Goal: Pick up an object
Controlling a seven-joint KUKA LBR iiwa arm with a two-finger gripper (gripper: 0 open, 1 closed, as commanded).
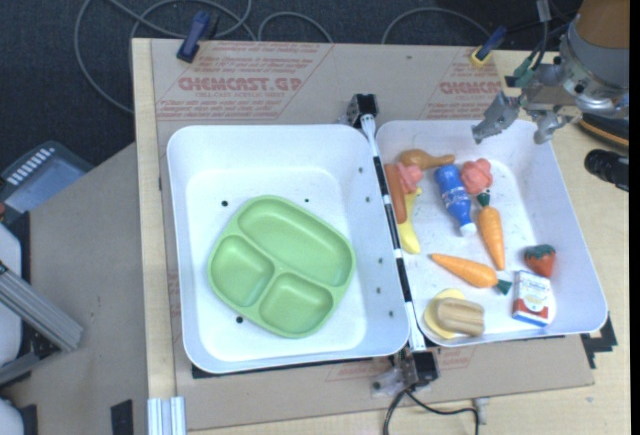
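So far nothing is being lifted: the gripper (520, 121) is hanging over the right bin (575, 213) at its one o'clock corner, its two fingers spread apart with nothing between them. Candidate objects are lying below it, toward seven o'clock: a blue bottle (453, 197), two toy carrots (490, 235) (465, 269), a strawberry (540, 260), a small red-and-white carton (534, 299) and a toy bun (455, 315) at six o'clock. A green divided plate (282, 266) is sitting in the left bin (190, 173). By my judgement, choosing, descending, closing and lifting are all remaining.
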